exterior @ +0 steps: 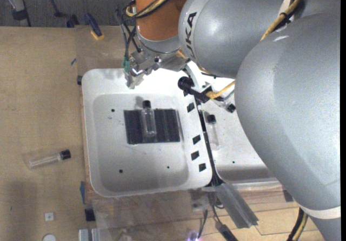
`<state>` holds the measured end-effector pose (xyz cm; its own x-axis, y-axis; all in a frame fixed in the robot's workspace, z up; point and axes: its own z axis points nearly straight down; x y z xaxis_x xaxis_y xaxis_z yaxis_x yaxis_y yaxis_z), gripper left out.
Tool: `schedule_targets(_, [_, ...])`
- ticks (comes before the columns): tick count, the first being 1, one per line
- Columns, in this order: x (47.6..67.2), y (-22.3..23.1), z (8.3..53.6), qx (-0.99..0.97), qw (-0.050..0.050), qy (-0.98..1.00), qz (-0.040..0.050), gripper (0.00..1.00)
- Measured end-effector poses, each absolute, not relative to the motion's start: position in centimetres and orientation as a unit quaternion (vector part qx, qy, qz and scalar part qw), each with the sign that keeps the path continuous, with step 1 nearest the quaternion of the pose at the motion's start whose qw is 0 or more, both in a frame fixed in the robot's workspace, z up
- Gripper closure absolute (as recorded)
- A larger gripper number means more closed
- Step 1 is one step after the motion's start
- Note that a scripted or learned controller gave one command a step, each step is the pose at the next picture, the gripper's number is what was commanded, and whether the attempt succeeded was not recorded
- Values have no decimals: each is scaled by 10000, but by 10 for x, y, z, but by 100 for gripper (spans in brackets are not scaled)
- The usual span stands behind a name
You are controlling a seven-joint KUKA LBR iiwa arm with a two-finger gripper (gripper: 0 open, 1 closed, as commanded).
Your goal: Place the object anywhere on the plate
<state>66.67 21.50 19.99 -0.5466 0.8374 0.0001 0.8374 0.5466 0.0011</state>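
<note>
Already the small clear vial [147,120] with its dark cap lies on the dark ribbed plate [168,125] in the middle of the left bin [102,178], its cap toward the far side and its body running lengthwise down the plate's centre. Judged from how it lies, the placing looks done, or close to it.

The gripper [131,76] hangs at the bin's far rim, beyond the plate and apart from the vial. Nothing shows between its tips, but at this slant I cannot tell how far it stands open.

The vial looks light, stiff and smooth, likely glass or hard plastic, so it would probably be slippery and prone to roll sideways; the plate's ribs may help keep it steady. A hold across the middle of the body, fingers closing on its round sides, seems the safest, with gentle pressure in case it is breakable.

A second, similar vial [46,157] lies on the bench [38,88] to the left of the bin, well apart from the plate.
</note>
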Motion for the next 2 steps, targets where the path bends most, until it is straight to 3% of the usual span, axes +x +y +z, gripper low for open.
schedule_targets(1, [666, 219, 220, 7490, 7, 6626, 12, 100])
schedule_targets(2, [666, 225, 155, 4865, -8, 8737, -2, 100])
